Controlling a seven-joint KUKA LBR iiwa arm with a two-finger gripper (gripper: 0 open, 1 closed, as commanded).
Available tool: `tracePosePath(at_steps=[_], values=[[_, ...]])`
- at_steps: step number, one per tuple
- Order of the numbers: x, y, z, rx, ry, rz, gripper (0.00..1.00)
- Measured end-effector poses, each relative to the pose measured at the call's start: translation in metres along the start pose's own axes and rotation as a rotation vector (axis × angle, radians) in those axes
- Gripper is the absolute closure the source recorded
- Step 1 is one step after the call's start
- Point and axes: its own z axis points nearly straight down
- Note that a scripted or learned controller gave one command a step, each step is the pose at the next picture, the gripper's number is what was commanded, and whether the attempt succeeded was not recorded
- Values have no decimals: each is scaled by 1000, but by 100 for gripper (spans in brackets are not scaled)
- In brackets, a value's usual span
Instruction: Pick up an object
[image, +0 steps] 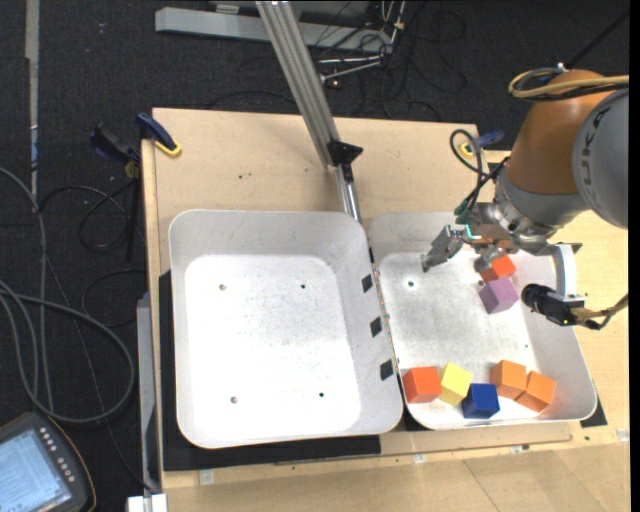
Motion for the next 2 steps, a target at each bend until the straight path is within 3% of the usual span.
tracePosePath(at_steps=[1,2], values=[[0,1,-2,-4,-1,1,0],[3,-10,50,1,-1,2,0]])
